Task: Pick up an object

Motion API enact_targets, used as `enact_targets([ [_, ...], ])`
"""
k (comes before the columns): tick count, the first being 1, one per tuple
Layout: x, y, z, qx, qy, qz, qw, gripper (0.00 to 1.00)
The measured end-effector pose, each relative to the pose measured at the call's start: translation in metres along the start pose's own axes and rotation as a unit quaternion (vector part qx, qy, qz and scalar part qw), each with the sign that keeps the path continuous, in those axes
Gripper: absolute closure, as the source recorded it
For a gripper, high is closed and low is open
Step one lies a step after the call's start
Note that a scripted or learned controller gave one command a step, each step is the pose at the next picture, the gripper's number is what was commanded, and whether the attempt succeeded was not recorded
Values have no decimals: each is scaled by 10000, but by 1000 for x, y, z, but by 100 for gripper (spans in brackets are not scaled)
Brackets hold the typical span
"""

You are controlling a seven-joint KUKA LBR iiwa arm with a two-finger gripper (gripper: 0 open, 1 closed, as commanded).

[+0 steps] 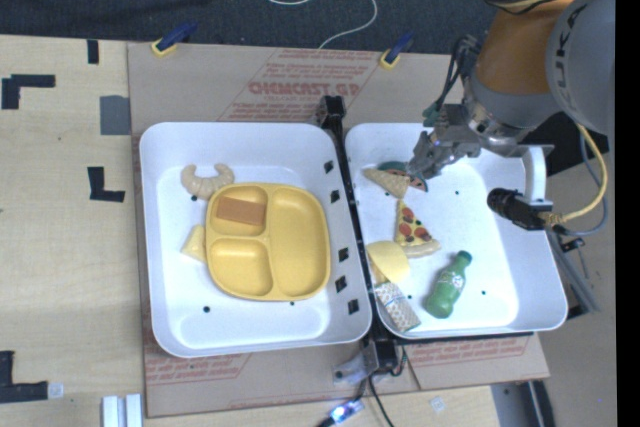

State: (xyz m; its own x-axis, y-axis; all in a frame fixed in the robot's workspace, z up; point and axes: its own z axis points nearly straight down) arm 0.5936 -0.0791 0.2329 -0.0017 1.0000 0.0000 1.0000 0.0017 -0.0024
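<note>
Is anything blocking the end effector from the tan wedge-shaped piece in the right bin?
Nothing visible does. The end effector sits right at the tan wedge, near the right bin's upper left. The pizza slice lies below it, clear of the approach.

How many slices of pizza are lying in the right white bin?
2. A tan triangular pizza slice lies directly under the claw; a pepperoni-topped pizza slice lies just below it, near the bin's middle. The arm may hide more.

We see bright, even light from overhead. The white bins (500, 245) glare slightly, shadows stay soft, and detail looks mildly grainy.
</note>
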Motion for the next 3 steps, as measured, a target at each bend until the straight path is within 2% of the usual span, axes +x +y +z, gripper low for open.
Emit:
enact_targets([
  [1,-3,2,18,8,-5,4,10000,100],
  [3,4,5,18,-4,-2,-1,10000,100],
])
